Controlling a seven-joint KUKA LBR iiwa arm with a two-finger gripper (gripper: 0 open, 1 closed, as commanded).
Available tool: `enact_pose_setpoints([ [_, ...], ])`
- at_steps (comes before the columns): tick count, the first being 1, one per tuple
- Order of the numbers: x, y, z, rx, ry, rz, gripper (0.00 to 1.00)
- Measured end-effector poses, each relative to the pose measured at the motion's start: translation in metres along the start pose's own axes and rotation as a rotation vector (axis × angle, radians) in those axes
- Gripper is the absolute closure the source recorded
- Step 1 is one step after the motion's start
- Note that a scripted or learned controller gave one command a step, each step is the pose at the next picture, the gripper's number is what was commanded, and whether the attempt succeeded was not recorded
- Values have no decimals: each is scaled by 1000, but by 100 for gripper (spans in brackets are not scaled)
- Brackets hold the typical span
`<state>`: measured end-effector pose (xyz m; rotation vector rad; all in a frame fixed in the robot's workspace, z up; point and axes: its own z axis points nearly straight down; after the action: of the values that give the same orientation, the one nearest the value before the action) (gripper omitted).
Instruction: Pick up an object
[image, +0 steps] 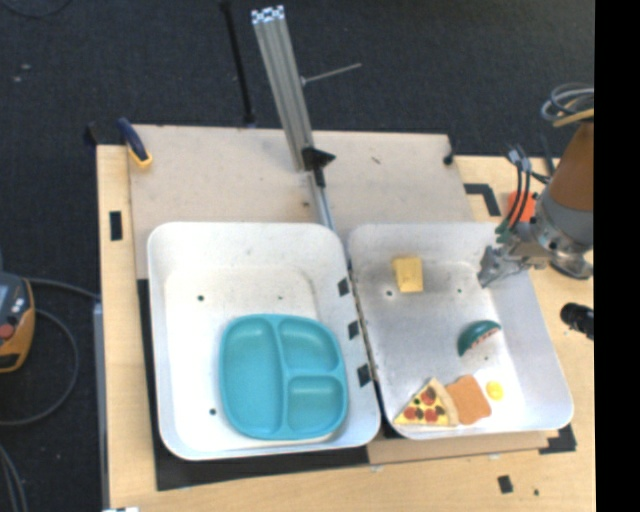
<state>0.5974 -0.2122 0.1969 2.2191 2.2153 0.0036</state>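
While the arm is reaching in from the right, this is how things are lying:

Arm: the grey arm (572, 205) with its orange band is leaning over the top right corner of the right bin.
Gripper: the gripper (492, 268) is hanging low over the right bin's upper right part, well apart from every toy. I cannot tell how it is set, because it is too small and dark to make out. Nothing is showing in it.
Right bin: the white right bin (400, 340) is holding four small toys.
Yellow block: the yellow block (407, 273) is sitting near the top of the right bin, to the left of the gripper.
Teal toy: a rounded teal toy (479, 337) is lying near the middle right, below the gripper.
Pizza slice: a toy pizza slice (443, 402) is lying at the bottom edge of the right bin.
Yellow piece: a tiny yellow piece (493, 390) is sitting just beside the pizza crust.
Left bin: the white left bin (190, 270) is holding a plate.
Blue plate: the blue plate (284, 377), split in three parts, is lying in the lower part of the left bin.
Metal post: a metal post (285, 90) is sticking up behind the two bins.
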Motion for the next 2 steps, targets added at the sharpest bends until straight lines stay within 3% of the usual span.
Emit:
enact_pose_setpoints([
  [1,-2,2,-49,-1,-1,-4,100],
  [2,58,11,-42,4,3,-9,100],
])
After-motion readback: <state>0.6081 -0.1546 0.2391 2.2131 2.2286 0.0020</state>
